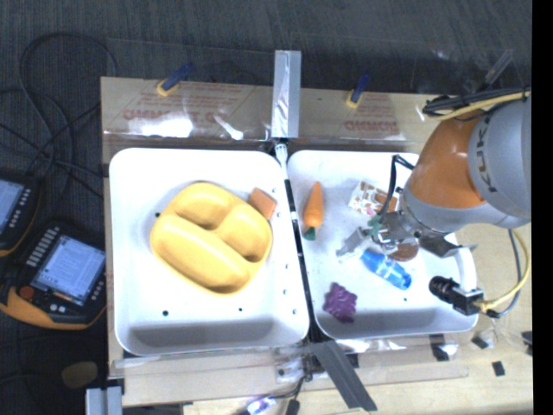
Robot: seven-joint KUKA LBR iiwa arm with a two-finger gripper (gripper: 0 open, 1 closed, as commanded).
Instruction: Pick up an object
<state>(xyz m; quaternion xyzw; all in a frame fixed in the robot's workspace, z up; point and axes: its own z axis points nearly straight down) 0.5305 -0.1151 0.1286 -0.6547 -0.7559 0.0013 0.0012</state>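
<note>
Where the tabletop [121, 111] carries two shallow white bins side by side, the left bin [130, 232] at frame centre-left holds a large yellow bun-shaped object [212, 236] with a small orange block [263, 202] touching its upper right edge. Right bin [346, 167], centre-right: an orange carrot [313, 206] near the bin's left wall, upright in the picture; a small printed packet [366, 199] toward the top; a blue bottle [386, 269] lying tilted near the middle; a purple grape cluster [340, 302] at lower left. Arm [471, 175], grey with an orange band, enters from the right; its gripper [384, 234] sits low over the bin, just above the blue bottle and beside the packet. State of the jaws: cannot tell. Handheld screen devices [56, 275] lie at far left.
</note>
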